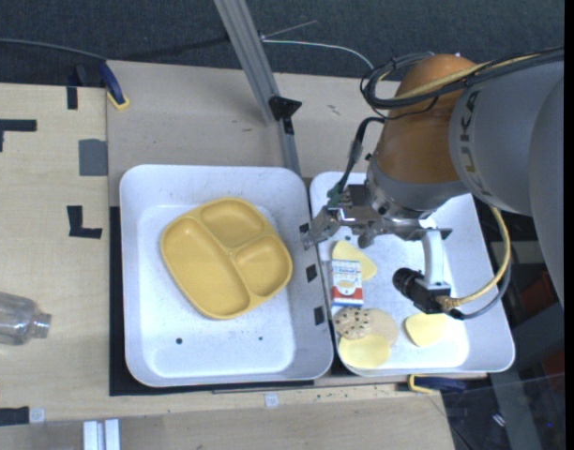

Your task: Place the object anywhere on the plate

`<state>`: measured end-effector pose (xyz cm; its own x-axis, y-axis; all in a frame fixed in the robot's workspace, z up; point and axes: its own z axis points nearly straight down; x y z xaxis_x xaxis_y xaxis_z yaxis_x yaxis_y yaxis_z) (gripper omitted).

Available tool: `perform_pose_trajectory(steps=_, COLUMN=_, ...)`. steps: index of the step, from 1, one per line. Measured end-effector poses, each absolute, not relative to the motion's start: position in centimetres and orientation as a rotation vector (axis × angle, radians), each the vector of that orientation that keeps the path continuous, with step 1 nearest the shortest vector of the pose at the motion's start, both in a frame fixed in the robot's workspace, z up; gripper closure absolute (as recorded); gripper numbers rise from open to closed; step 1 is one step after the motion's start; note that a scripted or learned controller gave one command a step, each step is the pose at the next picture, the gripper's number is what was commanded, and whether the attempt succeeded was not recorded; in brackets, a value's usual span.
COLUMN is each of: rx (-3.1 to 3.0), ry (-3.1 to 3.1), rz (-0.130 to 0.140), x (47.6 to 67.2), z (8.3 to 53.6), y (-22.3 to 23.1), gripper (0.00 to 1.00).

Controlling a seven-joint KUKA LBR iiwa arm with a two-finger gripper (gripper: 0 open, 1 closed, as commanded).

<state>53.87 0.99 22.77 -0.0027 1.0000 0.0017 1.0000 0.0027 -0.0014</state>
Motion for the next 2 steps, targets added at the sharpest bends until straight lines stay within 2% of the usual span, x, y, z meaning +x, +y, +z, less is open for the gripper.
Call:
perform_pose_trajectory(steps=1, rx=-2.209, ry=-2.231, rz=-0.002, x=55.3, z=23.6, y=8.7, gripper=0.0)
perform_pose_trajectory(steps=2, rx=-2.222, ry=-2.219, rz=0.008, x=56.1, z=21.8, y=5.3, gripper=0.0)
